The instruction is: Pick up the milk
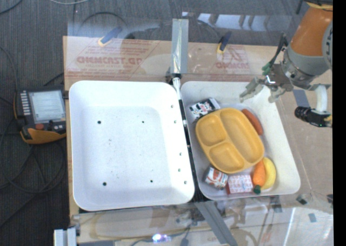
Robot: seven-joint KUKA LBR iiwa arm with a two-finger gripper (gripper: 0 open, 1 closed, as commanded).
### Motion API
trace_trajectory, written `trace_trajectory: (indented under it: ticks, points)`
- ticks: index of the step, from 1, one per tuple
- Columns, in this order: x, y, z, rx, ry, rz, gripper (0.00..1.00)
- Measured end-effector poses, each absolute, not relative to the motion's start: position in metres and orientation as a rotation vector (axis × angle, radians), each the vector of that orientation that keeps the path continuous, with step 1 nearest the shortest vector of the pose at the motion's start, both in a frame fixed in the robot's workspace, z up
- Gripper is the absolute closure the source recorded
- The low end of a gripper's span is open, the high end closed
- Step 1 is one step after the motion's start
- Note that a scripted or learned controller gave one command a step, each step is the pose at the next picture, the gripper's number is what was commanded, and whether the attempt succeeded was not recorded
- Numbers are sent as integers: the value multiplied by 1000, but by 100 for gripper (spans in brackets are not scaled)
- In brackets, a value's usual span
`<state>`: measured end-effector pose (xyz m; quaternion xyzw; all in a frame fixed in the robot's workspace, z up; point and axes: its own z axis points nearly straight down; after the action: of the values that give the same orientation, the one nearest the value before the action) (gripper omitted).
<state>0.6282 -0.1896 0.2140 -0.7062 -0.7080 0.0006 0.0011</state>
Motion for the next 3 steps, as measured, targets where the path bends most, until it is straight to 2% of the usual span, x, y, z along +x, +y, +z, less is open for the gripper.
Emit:
trace_trajectory:
  ticks: [1,2,3]
  points:
    - [670,-117,117,-2290,-2171,-14,0]
    - [662,-106,96,-2222,-2253,-19,0]
    - [633,-97,96,-2320,-2150,-29,0]
